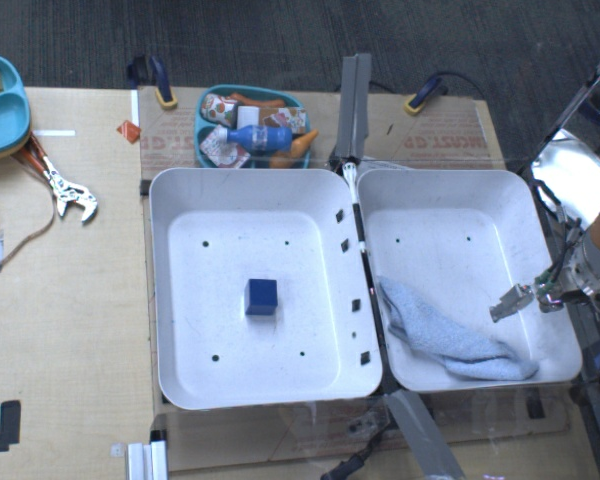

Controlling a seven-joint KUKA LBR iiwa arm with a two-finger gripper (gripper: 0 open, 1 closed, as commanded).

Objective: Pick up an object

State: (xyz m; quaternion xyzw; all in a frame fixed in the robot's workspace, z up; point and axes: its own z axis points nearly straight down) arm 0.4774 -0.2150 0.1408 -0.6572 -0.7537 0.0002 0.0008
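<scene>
You can see red letters printed on the brown cardboard (435,138) behind the right bin (435,223), but they are too faint to read. Your claw (515,303) sits low over the right bin, close to its right wall. The light blue cloth (445,333) lies crumpled on the right bin's floor, just left of the claw and below it. You cannot tell from here how wide the claw is, and nothing shows in its grip. The blue block (262,296) sits in the left bin (180,268), far from the claw.
</scene>
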